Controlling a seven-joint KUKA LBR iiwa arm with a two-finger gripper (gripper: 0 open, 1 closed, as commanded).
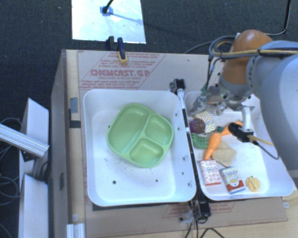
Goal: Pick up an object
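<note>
My gripper (pixel 204 104) hangs over the far left corner of the right bin (pixel 273 180). Just below it lie a speckled pale object (pixel 206 117) and a dark purple round item (pixel 197 126). Toward the front of these sit a green piece (pixel 200 141) and an orange carrot (pixel 213 145), which lies at a slant. A tan bread-like piece (pixel 224 155), a red and white box (pixel 209 172), a second small box (pixel 232 179) and a yellow lump (pixel 253 184) lie toward the bin's front.
The left bin (pixel 102 182) holds a light green divided plate (pixel 140 134). A black divider rail (pixel 186 133) runs between the bins. The grey arm (pixel 280 88) covers the right bin's far right part.
</note>
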